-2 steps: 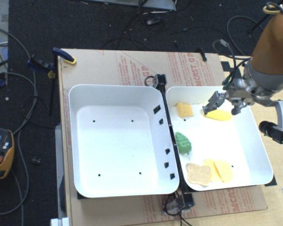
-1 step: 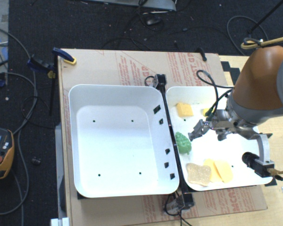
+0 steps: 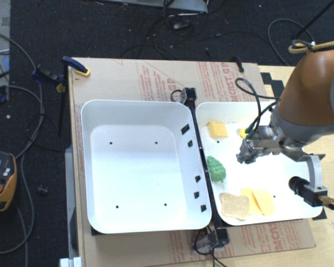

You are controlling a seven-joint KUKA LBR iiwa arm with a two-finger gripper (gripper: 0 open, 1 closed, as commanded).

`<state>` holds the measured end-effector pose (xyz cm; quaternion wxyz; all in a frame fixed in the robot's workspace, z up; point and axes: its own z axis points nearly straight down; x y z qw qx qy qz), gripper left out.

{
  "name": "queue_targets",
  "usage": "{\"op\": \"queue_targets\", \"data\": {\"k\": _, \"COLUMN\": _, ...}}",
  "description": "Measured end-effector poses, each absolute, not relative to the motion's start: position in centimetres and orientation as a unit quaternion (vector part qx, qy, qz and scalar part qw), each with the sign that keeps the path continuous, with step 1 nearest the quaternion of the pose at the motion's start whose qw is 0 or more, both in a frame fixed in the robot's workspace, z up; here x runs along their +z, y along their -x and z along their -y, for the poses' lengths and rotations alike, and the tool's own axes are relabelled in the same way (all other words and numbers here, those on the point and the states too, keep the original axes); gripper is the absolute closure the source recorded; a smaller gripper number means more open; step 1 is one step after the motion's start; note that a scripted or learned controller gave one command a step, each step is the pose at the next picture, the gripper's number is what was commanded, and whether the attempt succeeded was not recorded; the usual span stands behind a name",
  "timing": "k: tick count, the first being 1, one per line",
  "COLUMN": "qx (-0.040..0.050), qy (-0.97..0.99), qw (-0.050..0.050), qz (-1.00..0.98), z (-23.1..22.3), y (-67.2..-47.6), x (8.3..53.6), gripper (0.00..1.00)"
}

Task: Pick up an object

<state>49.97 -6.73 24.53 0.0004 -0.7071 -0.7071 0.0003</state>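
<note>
In the right bin [image 3: 234,113] lie a yellow cheese block [image 3: 217,129], a green broccoli-like piece [image 3: 216,168], a tan bread slice [image 3: 234,205] and flat yellow cheese slices [image 3: 259,201]. My gripper [image 3: 246,154] hangs over the middle of this bin, to the right of the green piece and below the cheese block. A small yellow bit [image 3: 244,132] shows just above the gripper beside the cable. Nothing is visibly held by the gripper.
The left bin [image 3: 94,149] is next to the right one, with a black divider [image 3: 197,149] between them. The bulky arm [image 3: 312,93] covers the right bin's far right side. A black fitting [image 3: 300,187] sits near that bin's right edge.
</note>
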Motion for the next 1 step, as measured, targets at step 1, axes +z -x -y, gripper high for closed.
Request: {"op": "queue_targets", "data": {"k": 1, "qx": 0.0003, "qy": 0.707, "qw": 0.001, "qz": 0.707, "z": 6.73, "y": -49.96, "x": 24.5, "gripper": 0.0}}
